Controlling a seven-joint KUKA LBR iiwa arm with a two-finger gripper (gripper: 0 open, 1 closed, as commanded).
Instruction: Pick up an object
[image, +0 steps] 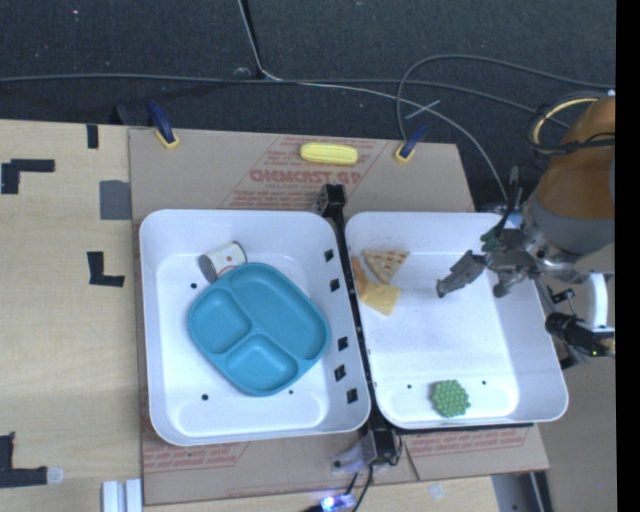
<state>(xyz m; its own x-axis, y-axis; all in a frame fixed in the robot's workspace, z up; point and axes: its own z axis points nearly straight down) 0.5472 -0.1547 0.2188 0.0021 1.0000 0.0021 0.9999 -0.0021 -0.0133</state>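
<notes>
My gripper (478, 279) hangs over the right part of the right bin (530, 400), fingers spread open, one dark finger (456, 277) pointing left and nothing between them. In that bin lie a tan waffle-like wedge (385, 262) and a yellow cheese-like piece (377, 296) near the left wall, well left of the gripper. A green bumpy ball (450, 397) sits near the bin's front edge, below the gripper in the view. The left bin (165, 240) holds a blue divided tray (258, 327) and a small white can (222, 261) lying at the tray's upper left.
A yellow banana-like object (328, 153) rests on the cardboard behind the bins. Blue clamps (161, 126) hold the cardboard at its back corners. Black clips run along the divider (345, 300) between the bins. Cables loop across the dark background behind.
</notes>
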